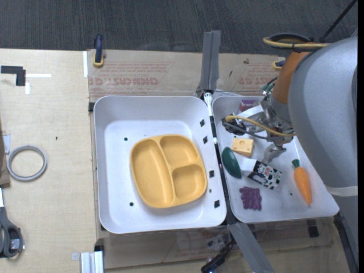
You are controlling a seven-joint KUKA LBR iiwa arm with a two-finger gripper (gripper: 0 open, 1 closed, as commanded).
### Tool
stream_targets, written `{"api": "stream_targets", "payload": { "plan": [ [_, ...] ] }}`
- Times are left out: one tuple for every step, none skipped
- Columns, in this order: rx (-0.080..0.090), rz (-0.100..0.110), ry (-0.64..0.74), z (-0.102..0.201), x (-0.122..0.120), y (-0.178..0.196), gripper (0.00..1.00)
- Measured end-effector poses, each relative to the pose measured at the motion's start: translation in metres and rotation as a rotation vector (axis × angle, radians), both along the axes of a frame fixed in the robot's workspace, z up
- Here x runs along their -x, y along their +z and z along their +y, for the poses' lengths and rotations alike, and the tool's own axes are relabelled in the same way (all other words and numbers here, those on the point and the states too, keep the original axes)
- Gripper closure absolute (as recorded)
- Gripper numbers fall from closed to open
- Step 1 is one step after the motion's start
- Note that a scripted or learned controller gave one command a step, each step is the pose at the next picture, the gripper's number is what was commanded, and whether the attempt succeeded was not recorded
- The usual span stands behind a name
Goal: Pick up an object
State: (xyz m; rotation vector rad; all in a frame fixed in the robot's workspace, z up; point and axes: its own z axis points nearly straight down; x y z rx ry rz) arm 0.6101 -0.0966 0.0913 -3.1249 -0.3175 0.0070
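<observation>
The right bin (273,212) holds several small items: a yellow cheese block (243,147), a dark green piece (231,161), a black-and-white patterned toy (265,174), a purple grape cluster (250,198) and an orange carrot (302,185). A small purple item (248,103) lies at the bin's far edge. My gripper (276,150) hangs over the middle of this bin, just right of the cheese block and above the patterned toy. Nothing shows in its grasp. The grey arm covers the bin's right side.
The left bin (108,152) holds a yellow divided plate (169,170). A grey tape ring (25,162) and scissors (10,238) lie on the bench at the left. A grey divider post (210,61) stands between the bins at the back.
</observation>
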Motion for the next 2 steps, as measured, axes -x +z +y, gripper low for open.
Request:
{"api": "stream_targets", "payload": {
  "plan": [
    [0.000,-0.001,0.009,-0.028,-0.042,0.000,0.00],
    [-0.001,-0.001,-0.004,0.000,0.002,0.000,0.00]
  ]
}}
